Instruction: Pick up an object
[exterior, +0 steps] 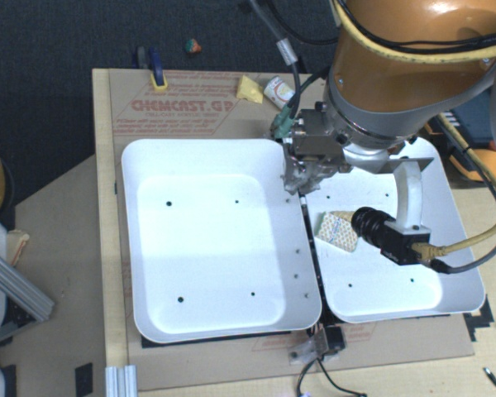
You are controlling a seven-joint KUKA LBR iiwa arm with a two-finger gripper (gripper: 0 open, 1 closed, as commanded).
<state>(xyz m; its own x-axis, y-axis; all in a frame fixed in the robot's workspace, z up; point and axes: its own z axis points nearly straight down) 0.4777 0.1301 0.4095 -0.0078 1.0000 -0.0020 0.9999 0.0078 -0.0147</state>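
So far the pick looks barely under way: nothing is lifted, and the task's thing lies loose in a bin. Seen from above at a slant, two shallow white bins sit side by side on a tan board surface point(107, 222) printed with red lettering.

The left bin point(207, 246) shows a bare white floor marked by four small dark dots. The right bin point(413, 308) contains one loose item, a small pale packet point(339, 231) with a fine dotted pattern. It lies flat on the floor near the bin's left wall, about halfway down.

The grey arm with its broad orange band point(413, 40) reaches in from the right and covers the upper part of the right bin. Its gripper point(298, 182) points down at the far end of the ridge where the two bins meet. It is near the packet but apart from it, with the packet lying toward the viewer. Whether the gripper is apart or together cannot be told from this angle, and nothing is visibly clamped in it.

What is left, by this judgement, is nearly everything: moving over the packet, descending, closing on it and lifting.

Beyond the bins, on the surface's far edge, lie a yellow scrap point(250, 89) and a blue clamp point(155, 66).
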